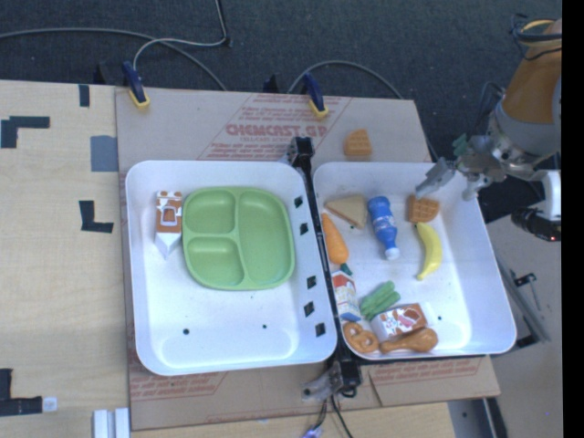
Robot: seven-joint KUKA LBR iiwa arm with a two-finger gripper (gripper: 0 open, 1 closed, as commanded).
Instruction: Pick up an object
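just left of the open, empty fingers (pixel 453 177) lies the waffle (pixel 422 210), near but apart.

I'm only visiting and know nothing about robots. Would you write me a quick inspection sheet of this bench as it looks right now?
Surface: cardboard sheet on a wooden bench, held by two clamps, bearing two white bins.
Job's things: right bin holds a banana, blue bottle, carrot, sandwich wedge, waffle piece, green beans and more toy food.
Clutter: left bin holds a green divided plate and a small carton; an orange piece lies on the cardboard outside the bins.
Grippers: gripper over the right bin's far right corner, near the waffle piece.
Cables: black cable across the dark floor.
Surroundings: dark carpet.
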